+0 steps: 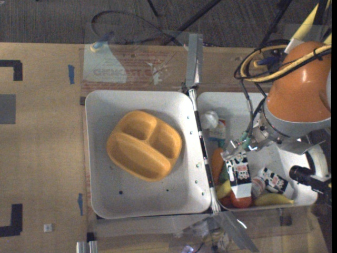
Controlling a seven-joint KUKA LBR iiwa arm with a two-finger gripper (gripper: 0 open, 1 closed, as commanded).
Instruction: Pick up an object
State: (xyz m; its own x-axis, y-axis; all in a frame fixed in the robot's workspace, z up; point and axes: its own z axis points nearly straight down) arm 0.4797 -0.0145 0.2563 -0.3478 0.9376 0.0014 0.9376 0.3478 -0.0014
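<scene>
**Gripper poised over cluttered right bin**

The two-finger gripper hangs above a black-and-white printed carton in the shallow white right bin. The carton's long axis runs toward the bin's near edge, directly below the gripper.

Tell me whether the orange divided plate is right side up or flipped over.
Right side up. The orange divided plate lies flat in the left bin, its three compartments facing up with raised ridges between them.

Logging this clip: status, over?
Gripper low in right bin, over the carton. Nothing seen held. Toy food crowded around. Yellow plate in left bin.
</scene>
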